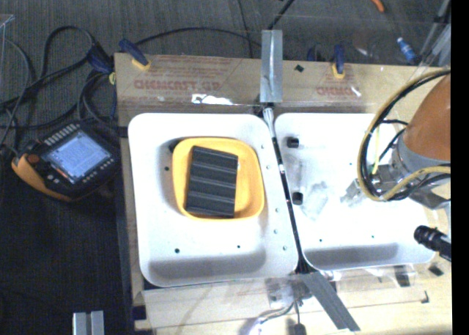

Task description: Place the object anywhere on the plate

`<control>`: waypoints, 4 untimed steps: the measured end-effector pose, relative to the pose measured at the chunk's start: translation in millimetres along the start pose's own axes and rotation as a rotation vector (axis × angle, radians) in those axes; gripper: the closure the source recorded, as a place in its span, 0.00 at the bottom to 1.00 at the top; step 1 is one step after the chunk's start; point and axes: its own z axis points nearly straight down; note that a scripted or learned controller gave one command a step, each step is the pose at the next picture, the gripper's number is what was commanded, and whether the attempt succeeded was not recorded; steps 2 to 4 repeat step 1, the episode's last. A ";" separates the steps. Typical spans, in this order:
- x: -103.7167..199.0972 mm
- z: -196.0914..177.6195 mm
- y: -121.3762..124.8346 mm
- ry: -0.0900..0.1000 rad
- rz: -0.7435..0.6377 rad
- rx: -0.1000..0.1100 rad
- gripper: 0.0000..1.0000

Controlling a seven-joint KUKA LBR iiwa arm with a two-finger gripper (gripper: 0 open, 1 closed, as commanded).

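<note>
Desk [220, 81] carries two white bins. Left bin [146, 201]: yellow plate [253, 179] with dark ribbed block [212, 181] lying on it. Arm [432, 132] over right bin [330, 143]; pincer state: cannot tell.

A pale wooden bench [220, 84] with faint red lettering along its far board carried two shallow white plastic bins side by side. The left bin [209, 256] and the right bin [344, 253] met at a narrow seam. Beyond that seam, an upright grey metal bar [272, 66] stood on the bench's far board.
</note>
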 end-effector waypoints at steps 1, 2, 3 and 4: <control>0.0 0.0 0.0 0.000 0.000 0.000 0.00; 0.0 0.0 0.0 0.000 0.000 0.000 0.00; 0.0 0.0 0.0 0.000 0.000 0.000 0.00; 0.0 0.0 0.0 0.000 0.000 0.000 0.00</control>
